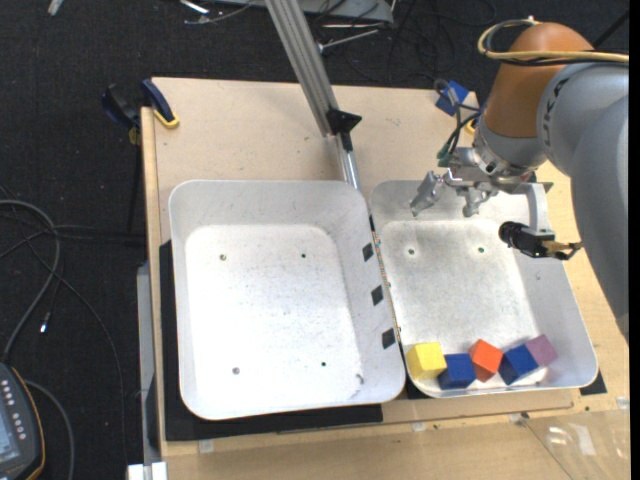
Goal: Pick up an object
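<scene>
Several small cubes lie in a row along the near wall of the right bin (560,298): a yellow cube (426,358), a blue cube (458,370), an orange cube (487,358), a second blue cube (518,364) and a purple cube (542,349). My gripper (447,199) hangs over the far edge of that bin, well away from the cubes. It is open, with its fingers (424,194) spread and nothing between them.
The left bin (190,298) sits beside the right one, their rims touching. A slanted metal pole (300,53) crosses the bench's back to the bins' far junction. A black-and-yellow clamp (150,103) and a blue clamp (452,95) sit at the bench's far corners.
</scene>
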You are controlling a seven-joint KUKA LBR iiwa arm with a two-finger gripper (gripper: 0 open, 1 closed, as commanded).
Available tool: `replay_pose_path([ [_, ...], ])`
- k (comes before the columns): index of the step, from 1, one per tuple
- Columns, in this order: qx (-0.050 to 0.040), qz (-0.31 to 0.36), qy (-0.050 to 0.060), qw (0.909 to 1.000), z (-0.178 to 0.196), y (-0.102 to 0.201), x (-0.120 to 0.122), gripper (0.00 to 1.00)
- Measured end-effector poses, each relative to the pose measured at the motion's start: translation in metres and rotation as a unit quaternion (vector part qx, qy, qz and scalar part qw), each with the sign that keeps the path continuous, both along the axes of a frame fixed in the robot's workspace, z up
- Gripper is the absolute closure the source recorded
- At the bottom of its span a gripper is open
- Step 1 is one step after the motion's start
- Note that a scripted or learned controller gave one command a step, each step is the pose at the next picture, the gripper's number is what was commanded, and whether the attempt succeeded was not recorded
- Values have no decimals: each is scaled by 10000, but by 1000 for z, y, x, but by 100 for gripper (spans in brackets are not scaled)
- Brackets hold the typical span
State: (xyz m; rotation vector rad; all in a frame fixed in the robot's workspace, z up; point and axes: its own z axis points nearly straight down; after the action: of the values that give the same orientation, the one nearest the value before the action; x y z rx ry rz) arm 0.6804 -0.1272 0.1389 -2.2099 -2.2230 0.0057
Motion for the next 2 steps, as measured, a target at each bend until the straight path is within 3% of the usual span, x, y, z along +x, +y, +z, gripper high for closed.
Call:
replay_pose_path([
  [1,-4,-34,-5,10000,-21,21,-48,0],
  [2,-16,-61,-13,10000,-25,-23,-107,0],
])
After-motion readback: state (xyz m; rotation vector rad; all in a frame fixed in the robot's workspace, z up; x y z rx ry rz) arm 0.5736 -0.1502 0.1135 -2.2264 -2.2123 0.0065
